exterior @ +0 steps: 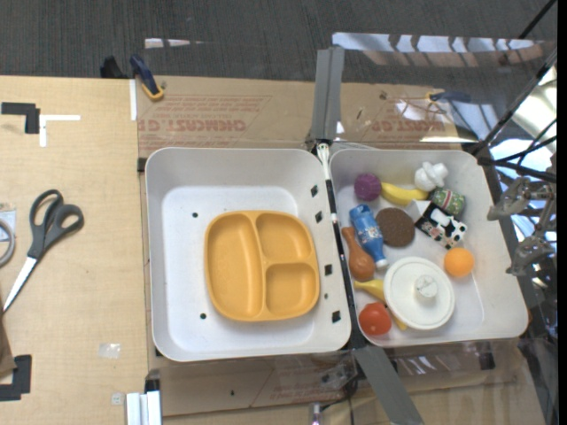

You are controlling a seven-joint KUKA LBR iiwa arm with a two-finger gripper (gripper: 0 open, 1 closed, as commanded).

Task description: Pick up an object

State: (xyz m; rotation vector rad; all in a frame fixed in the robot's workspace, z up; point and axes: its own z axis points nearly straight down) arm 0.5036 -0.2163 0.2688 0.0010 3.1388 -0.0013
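The right bin [500, 312] holds several small things. A purple ball [368, 187], a yellow banana [403, 194] and a white toy [431, 175] lie at its far side. Nearer the middle are a green can [449, 202], a black-and-white toy [440, 227], a brown disc [395, 227] and a blue bottle [368, 234]. A brown drumstick [357, 255] lies along the left wall. An orange ball [458, 262], a white round lidded bowl [422, 292] and a red tomato [375, 319] sit toward the front.
The left bin [168, 237] holds a yellow divided plate [262, 265]. Scissors [44, 224] lie on the wooden bench at the left. A blue-and-yellow clamp [146, 78] sits behind the bins on cardboard. Metal framing [527, 228] stands past the right bin's right wall.
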